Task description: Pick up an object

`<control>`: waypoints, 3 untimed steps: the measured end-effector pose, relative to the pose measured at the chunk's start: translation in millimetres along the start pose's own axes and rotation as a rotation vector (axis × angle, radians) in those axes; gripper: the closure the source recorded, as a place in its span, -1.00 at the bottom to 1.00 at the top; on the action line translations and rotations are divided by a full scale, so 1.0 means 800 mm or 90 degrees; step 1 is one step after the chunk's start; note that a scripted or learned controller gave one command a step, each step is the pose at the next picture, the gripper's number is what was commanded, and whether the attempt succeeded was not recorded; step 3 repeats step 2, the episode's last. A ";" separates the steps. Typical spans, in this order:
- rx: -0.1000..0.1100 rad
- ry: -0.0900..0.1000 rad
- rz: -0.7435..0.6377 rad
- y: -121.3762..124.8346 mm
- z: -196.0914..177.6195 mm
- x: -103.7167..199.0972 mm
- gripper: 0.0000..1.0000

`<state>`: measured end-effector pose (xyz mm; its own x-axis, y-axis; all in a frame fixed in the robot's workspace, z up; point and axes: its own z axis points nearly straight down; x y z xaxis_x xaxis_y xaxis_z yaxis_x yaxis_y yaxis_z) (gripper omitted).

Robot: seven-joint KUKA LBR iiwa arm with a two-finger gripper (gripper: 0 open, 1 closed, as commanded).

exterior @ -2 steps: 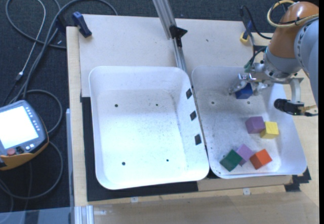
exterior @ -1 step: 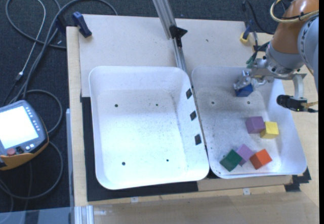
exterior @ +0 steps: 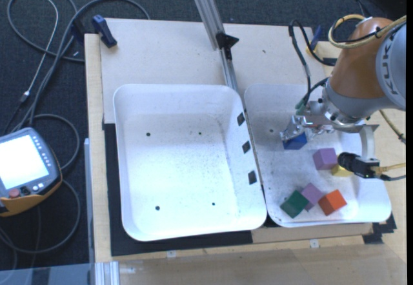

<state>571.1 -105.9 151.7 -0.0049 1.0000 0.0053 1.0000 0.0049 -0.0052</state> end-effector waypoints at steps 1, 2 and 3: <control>-0.006 -0.002 -0.001 -0.012 -0.063 0.073 1.00; 0.000 0.000 -0.002 -0.030 -0.058 0.154 1.00; 0.000 0.000 -0.002 -0.030 -0.058 0.154 1.00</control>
